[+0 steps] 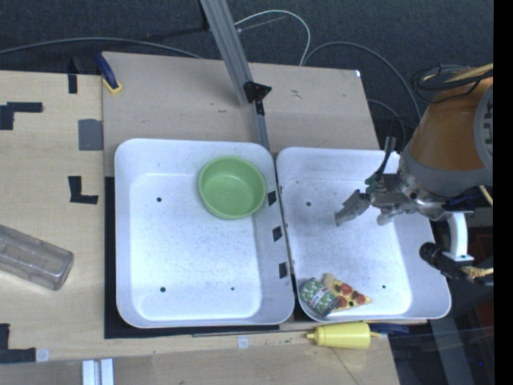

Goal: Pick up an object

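My gripper (pixel 367 212) hangs over the middle of the right bin (pixel 321 167), with its two dark fingers spread apart and nothing between them. A small colourful packet (pixel 333 294) with green, red and yellow print lies at the right bin's near left corner, well below the gripper. A green bowl (pixel 232 187) sits upright in the left bin (pixel 160 239), near its far right corner.
A yellow bottle (pixel 346 335) lies on the bench just outside the right bin's near edge. A clear plastic cylinder (pixel 30 257) rests at the far left. A grey pole (pixel 231 42) slants down to the ridge between the bins.
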Motion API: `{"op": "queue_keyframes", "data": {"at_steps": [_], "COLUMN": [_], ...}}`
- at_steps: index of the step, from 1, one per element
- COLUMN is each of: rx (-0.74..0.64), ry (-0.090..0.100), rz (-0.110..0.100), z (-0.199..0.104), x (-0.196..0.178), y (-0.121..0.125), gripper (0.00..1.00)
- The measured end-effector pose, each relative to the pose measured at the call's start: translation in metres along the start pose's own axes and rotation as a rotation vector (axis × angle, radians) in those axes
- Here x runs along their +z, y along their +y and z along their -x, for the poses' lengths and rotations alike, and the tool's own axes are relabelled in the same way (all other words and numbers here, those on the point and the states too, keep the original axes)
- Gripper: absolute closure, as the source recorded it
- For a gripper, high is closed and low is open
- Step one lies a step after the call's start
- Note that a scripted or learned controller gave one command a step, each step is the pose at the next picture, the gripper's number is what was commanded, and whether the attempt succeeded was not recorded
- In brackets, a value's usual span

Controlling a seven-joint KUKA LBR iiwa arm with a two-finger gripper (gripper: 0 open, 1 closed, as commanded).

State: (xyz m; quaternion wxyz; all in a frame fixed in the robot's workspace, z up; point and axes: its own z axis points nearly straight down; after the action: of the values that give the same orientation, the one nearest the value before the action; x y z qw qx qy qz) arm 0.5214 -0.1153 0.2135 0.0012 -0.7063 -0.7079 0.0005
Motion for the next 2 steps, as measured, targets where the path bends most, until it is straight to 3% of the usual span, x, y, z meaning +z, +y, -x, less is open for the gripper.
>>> {"op": "queue_keyframes", "data": {"at_steps": [1, 2], "rx": [0.0, 0.001], "ry": [0.0, 0.0], "rz": [0.0, -0.005], "z": [0.0, -0.007], "x": [0.0, 0.058], "y": [0.0, 0.006], "gripper": [0.0, 0.0]}}
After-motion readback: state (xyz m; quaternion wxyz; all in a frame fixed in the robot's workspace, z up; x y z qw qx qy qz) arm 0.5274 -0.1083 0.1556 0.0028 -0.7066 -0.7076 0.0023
